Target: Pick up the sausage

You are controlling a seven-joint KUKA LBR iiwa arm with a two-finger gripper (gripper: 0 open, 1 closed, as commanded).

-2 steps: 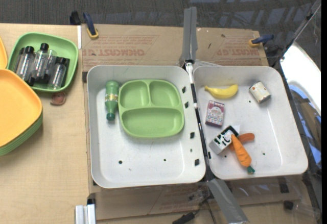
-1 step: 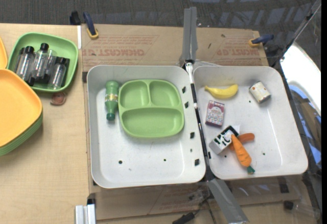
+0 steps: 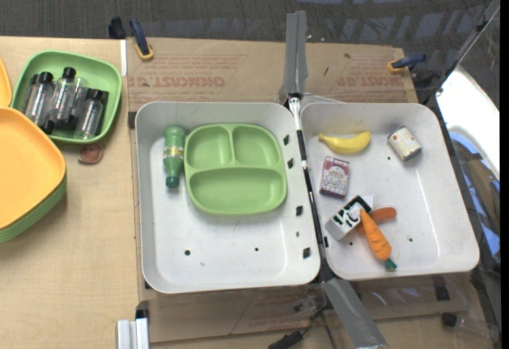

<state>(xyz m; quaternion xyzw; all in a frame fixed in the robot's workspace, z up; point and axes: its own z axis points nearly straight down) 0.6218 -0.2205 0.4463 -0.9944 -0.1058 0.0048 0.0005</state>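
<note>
Camera view gives you both white bins side by side on the desk (image 3: pixel 208 79), and the sausage (image 3: pixel 384 214) lies in the right bin (image 3: pixel 459 208), in its near half toward the middle. It is a short reddish piece lying roughly level, its left end touching the top of an orange carrot (image 3: pixel 376 237) that slants down toward the near rim. Just to the left of both you see a black-and-white box (image 3: pixel 347 219), tilted and touching the carrot's upper end. Farther back in the same bin you find a small pink box (image 3: pixel 336 177), a banana (image 3: pixel 345 141) near the far wall, and a small pale can (image 3: pixel 405 144) on its side to the banana's right, well apart from the sausage. In the left bin (image 3: pixel 231 256) a green divided plate (image 3: pixel 235 168) sits toward the back, with a green bottle (image 3: pixel 173 155) lying just beside its left edge. Off to the left on the desk you have a green tray (image 3: pixel 107 93) holding dark-capped bottles and a stack of orange plates (image 3: pixel 28 180). How the jaws stand you cannot tell.
</note>
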